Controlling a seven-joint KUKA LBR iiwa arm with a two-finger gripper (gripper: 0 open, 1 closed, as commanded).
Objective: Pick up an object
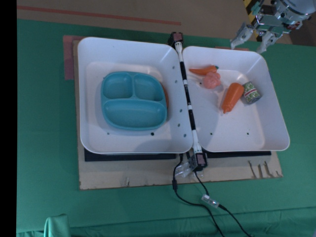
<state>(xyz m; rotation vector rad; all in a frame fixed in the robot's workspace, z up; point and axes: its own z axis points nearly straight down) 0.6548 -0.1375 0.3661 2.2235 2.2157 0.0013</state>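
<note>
Camera view shows the gripper (252, 39) open and empty, raised over the far rim of the right bin (256, 132), so nothing is picked yet; the large carrot (232, 97) lies below it, well apart.

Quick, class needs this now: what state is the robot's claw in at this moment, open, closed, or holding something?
Claw: open, holding nothing, above the far edge of the right bin.

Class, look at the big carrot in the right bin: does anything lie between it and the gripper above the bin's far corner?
Nothing visible does. The gripper, fingers spread, hangs above the right bin's far rim; the big carrot lies uncovered, with a small can touching its right side.
</note>
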